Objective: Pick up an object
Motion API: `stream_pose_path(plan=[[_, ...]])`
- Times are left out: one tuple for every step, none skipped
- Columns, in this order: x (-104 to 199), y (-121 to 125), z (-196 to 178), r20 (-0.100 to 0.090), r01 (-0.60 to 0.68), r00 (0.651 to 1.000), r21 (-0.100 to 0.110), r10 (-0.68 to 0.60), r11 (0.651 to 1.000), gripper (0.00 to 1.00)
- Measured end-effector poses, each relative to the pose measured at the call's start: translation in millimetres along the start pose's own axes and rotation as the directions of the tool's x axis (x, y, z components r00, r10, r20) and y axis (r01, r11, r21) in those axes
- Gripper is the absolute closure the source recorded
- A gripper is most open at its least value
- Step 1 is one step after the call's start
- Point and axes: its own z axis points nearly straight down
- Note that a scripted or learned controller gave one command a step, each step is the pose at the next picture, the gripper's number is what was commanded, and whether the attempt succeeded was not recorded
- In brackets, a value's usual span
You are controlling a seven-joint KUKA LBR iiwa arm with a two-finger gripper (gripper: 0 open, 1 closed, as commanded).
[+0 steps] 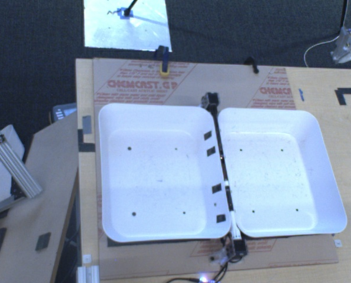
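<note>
Two white bins sit side by side, the left bin [158,175] and right bin [275,175] touching along a seam held by small black clips [211,151], both resting on a brown printed board [134,82]. A yellow clamp [163,71] grips the board's far edge, with a shiny metal sheet [125,16] on the floor behind it. A slanted aluminium rail [13,164] stands well off left, and bare bench [340,117] shows at the right.
</note>
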Motion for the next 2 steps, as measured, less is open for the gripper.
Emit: stream_pose_path(plan=[[60, -18, 141, -0.005, 0.008, 1.0, 0.009, -0.008, 1.0, 1.0], [80, 5, -35, 0.002, 0.007, 1.0, -0.024, -0.007, 1.0, 1.0]])
